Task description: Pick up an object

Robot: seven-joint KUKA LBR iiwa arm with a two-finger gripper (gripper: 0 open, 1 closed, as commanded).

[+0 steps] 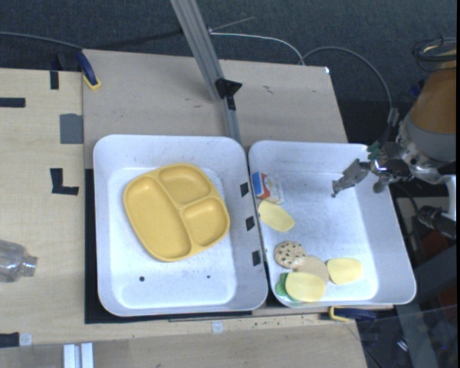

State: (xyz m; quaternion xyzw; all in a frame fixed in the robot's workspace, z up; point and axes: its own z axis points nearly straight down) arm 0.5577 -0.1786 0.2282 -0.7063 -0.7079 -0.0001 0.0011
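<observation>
A: How many things are there to count?

B: Two white bins sit side by side on the surface. The left bin holds one yellow divided tray with three sections. The right bin holds a small packet with red and blue on it at its far left, a pale yellow piece just near of that, then a cookie, a tan disc, a yellow-green piece lying over something green, and another yellow piece at the near right.

A: And the surroundings?

B: The surface is pale wood with black tape marks at the left; a clear bottle lies at its left edge. A metal rail slants in from the far side. Dark carpet lies beyond.

A: Any writing?

B: The packet's print is too small to read.

A: The fingers?

B: The gripper hangs over the right bin's far right part, well apart from the pieces; whether the fingers are parted cannot be told, and nothing shows between them.
</observation>
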